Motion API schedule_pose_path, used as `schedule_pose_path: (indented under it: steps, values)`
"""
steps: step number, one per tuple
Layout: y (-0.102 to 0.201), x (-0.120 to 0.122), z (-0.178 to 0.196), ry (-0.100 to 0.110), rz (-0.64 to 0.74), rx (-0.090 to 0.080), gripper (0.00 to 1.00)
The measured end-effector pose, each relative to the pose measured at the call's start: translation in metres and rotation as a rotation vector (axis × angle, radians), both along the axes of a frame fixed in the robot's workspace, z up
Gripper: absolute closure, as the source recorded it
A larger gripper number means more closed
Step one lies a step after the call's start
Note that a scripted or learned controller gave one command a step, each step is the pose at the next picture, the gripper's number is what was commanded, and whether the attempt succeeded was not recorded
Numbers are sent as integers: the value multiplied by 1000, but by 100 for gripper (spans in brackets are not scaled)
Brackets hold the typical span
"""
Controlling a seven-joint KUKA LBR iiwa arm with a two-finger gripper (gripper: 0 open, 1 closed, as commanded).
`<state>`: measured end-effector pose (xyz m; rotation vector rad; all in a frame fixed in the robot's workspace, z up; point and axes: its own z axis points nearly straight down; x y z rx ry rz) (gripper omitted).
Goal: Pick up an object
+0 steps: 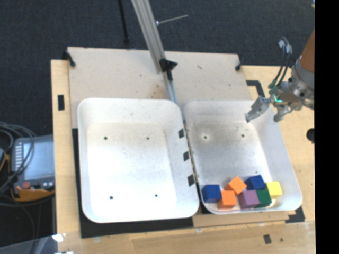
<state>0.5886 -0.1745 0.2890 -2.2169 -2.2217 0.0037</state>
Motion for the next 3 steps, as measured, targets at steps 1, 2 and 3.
schedule_pose_path:
  steps: [1,2,3]
  values:
    - [0,1,3,-5,1,-1,0]
    - [-8,-1,-58,1,-3,-2,0]
    - [-10,-2,-100,-1,-5,-2,0]
